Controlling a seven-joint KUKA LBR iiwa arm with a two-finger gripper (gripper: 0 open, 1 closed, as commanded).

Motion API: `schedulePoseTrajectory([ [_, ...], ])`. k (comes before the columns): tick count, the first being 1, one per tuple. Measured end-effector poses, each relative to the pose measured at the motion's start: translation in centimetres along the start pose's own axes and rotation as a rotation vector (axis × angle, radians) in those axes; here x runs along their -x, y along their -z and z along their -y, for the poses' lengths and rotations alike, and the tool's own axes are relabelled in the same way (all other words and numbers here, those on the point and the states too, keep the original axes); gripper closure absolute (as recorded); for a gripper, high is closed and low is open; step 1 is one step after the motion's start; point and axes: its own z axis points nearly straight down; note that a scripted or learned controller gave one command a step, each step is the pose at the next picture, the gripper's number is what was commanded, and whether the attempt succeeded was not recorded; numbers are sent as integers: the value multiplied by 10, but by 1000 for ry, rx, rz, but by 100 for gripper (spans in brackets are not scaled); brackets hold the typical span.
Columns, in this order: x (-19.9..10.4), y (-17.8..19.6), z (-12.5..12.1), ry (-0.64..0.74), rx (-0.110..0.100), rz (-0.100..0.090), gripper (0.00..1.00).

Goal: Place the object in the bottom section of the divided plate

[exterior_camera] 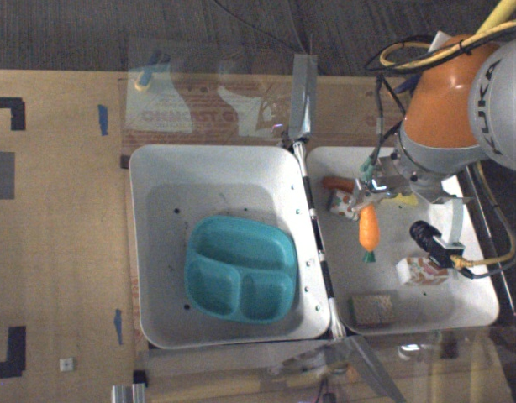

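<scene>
camera view | tool (369, 193) over right bin (476, 309), directly above carrot (369, 228); grip state cannot be told | carrot hangs upright, green tip down, right of the teal divided plate (239, 269) | plate in left bin (157, 183) | grey sponge (371, 308) below carrot

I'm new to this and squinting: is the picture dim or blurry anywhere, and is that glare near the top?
Camera view: dim overall; pale reflections on a clear panel above the left bin; the teal divided plate looks soft-edged; the carrot is clear, while the arm is slightly blurred.
</scene>
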Motion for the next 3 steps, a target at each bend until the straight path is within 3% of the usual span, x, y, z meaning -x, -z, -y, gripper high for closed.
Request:
schedulePoseTrajectory([
  [1, -67, 17, -24, 358, 5, 1, 100],
  [2, -167, 9, -15, 297, -1, -2, 100],
  [3, -167, 9, -15, 297, 0, -2, 0],
])
